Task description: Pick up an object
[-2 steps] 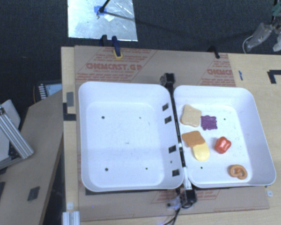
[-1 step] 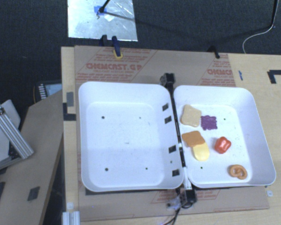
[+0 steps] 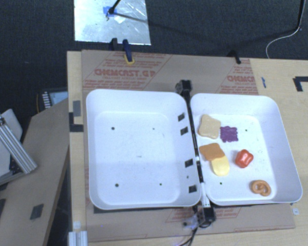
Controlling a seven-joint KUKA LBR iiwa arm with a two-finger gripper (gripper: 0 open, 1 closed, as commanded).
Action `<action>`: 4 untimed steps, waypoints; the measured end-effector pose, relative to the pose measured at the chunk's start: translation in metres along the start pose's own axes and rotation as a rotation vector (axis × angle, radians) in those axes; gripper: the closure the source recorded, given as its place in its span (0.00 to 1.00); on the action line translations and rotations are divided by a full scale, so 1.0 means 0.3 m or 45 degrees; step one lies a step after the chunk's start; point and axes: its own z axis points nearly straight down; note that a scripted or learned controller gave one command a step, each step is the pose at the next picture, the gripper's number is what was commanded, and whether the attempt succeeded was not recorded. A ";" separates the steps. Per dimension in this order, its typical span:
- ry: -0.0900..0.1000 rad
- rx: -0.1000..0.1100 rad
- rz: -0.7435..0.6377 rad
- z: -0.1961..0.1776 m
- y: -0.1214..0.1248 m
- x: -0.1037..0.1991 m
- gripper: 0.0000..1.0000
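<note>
All candidates lie in the right bin [image 3: 284,143]: tan slice [image 3: 209,126], purple piece [image 3: 229,133], red piece [image 3: 244,158] and pretzel [image 3: 261,187]. I judge the pretzel, lying apart, easiest to grasp. Jaw state: I cannot tell.

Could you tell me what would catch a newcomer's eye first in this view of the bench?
Most striking is the cluster of small toy foods in the right white bin: a red pepper-like piece, a purple grape-like bunch, a pale bread-shaped slice and a brown pretzel-shaped piece near its front corner. Beyond the bins, a shiny silver foil square lies on the dark floor.
</note>
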 end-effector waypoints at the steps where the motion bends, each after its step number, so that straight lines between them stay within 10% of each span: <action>1: 0.005 0.011 0.008 0.042 -0.205 -0.005 1.00; 2: 0.004 0.008 0.008 0.038 -0.357 -0.032 1.00; 3: 0.011 0.023 -0.001 0.635 -0.353 0.179 1.00; 4: -0.001 -0.016 -0.001 0.028 -0.286 0.229 1.00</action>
